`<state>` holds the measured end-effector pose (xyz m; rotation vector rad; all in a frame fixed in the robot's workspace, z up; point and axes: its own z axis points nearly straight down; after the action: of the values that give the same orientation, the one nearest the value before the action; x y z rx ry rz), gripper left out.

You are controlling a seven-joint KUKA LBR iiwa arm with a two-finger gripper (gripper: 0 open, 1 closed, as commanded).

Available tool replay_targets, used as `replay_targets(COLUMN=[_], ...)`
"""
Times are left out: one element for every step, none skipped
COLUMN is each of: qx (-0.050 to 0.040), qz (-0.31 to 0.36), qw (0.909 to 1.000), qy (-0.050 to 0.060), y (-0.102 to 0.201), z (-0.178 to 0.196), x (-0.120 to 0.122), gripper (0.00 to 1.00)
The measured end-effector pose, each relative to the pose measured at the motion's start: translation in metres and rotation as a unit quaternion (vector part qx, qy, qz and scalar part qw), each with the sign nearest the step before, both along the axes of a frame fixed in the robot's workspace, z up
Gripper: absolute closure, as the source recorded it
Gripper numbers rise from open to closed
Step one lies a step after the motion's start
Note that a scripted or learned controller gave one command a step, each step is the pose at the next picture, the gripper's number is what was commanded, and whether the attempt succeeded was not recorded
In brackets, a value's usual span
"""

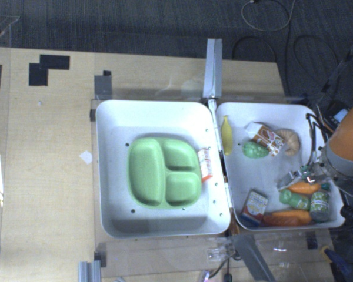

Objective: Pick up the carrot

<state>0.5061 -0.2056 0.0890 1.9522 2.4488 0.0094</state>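
The carrot (305,188) lay in the right bin (247,175), long axis running left to right. The gripper (304,173) hung just beyond it, nearly touching. Whether its jaws were spread, I cannot tell.

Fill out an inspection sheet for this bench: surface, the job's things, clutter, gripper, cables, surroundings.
Surface: wooden bench bearing two white bins, left bin and right bin, side by side.
Job's things: carrot in the right bin near its right wall; a second, longer orange piece lies along the front wall.
Clutter: green divided tray in the left bin; in the right bin, banana, green toy, snack packet, small box, green vegetable, small can.
Gripper: gripper sits just above the carrot; jaws too small to judge.
Cables: loose loops on the floor beyond the bench.
Surroundings: dark carpet; black marks on the bench top.
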Motion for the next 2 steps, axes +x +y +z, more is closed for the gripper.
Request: replay_targets(qx=[0.0023,0.0020], qz=[-0.111,-0.110], qw=[0.9938,0.9940], qy=[-0.002,-0.006], y=[0.002,0.003], z=[0.000,0.012], x=[-0.013,-0.010], gripper=[0.00,1.00])
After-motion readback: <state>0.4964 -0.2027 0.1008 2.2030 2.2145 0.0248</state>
